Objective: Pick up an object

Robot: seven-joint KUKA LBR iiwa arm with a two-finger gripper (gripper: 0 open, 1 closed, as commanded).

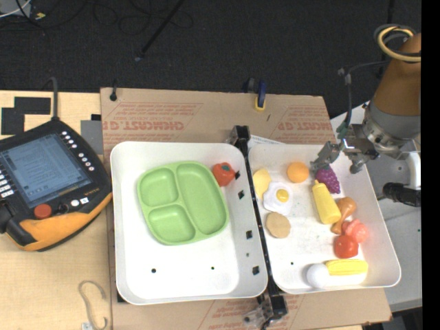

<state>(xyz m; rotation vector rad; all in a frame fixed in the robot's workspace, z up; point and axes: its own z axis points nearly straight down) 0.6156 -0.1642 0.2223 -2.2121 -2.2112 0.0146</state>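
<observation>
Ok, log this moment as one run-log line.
gripper: open, holds nothing | position: above right bin far edge, by purple grapes | green tray: left bin | pick: not yet done

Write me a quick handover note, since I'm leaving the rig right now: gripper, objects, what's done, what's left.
Gripper: open, holding nothing, over the right bin's far edge, just above the purple grapes.
Right bin: grapes, orange ball, fried egg, yellow bottle, cookie, corn cob, red tomato.
Left bin: green divided plate, a red toy beside it.
Done: nothing picked.
Left: grasp and lift one object; the grapes look nearest.
</observation>
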